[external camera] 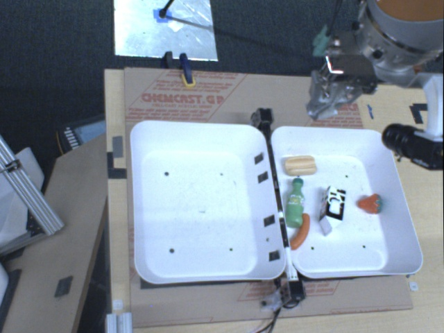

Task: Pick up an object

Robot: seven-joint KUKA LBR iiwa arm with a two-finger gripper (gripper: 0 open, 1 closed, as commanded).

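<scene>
Beyond the far rim of the right-hand bin (388, 144), the tool (331, 99) hangs over the brown printed sheet (208, 92) on the counter (114, 116), apart from every object, and its state cannot be told from this angle. Inside that bin lie a bread roll (300, 164), a green bottle (296, 202) touching an orange carrot (300, 233), a black-and-white box (334, 207) and a red strawberry (370, 203). The grey arm (406, 30) slants in from the upper right, beside the left-hand bin (139, 186).
</scene>
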